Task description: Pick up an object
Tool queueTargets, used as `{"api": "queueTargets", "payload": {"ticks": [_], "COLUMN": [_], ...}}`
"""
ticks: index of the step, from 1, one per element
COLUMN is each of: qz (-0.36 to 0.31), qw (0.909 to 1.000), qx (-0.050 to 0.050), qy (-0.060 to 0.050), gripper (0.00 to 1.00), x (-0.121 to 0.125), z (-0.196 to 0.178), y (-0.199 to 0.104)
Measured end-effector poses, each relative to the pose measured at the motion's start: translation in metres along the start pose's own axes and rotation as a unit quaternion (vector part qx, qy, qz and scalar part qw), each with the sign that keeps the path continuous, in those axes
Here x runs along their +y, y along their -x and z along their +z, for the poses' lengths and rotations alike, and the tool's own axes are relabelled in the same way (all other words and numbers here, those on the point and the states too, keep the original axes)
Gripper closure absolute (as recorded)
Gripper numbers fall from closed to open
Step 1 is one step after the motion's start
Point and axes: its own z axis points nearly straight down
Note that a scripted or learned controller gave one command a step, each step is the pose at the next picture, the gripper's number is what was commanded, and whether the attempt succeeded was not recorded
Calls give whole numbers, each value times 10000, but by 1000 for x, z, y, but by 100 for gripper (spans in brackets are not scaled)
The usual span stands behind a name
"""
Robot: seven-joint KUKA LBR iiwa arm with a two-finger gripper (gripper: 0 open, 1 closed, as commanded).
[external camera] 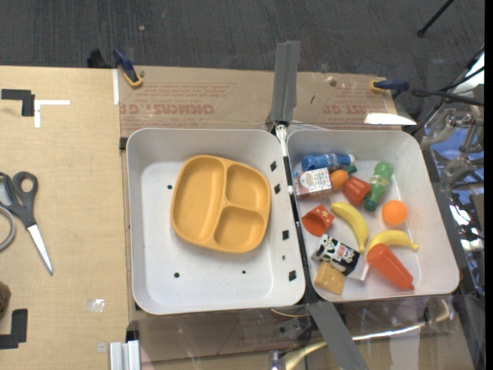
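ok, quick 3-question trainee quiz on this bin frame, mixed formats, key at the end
1. True or false: the yellow divided plate lies in the right bin.
2. How many bananas are in the picture?
3. Multiple choice: what lies on the bench to the left of the left bin?
A. a spoon
B. scissors
C. a cup

Key
1. False: the plate lies in the left bin; the right bin holds the toy food.
2. Two: one banana near the middle of the right bin, another banana toward its front right, beside the orange ball.
3. B: the scissors lie near the picture's left edge.
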Motion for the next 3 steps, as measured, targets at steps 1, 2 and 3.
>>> {"api": "queueTargets", "payload": {"ticks": [1, 2, 3], "qz": [-940, -131, -343], "qw": [9956, 9999, 9994], "qx": [-1, -17, -22], "qy": [1, -4, -4], "gripper": [0, 0, 0], "x": [1, 72, 51], "z": [169, 194, 193], "y": [-16, -27, 77]}}
